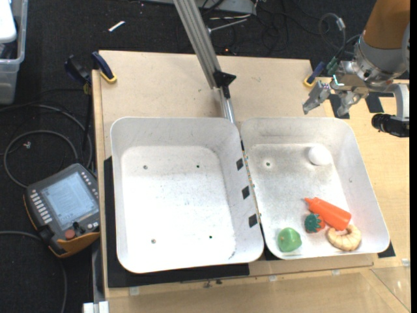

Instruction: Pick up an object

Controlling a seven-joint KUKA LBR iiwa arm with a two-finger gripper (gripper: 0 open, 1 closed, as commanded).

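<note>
My gripper (329,103) hangs above the far rim of the right bin (287,130), its two fingers spread open with nothing between them. Inside that bin lie a white egg-like ball (318,155) near the far side, an orange carrot (329,210), a small dark-green piece (313,223), a green apple-like ball (289,239) and a tan ring-shaped pastry (345,238) at the near right corner. The gripper is well above and behind all of them.
The left bin (124,175) sits beside the right one, with a black-clipped divider between them. A metal pole (199,31) slants across the bench's back. A teach pendant (63,204) lies on the floor at left.
</note>
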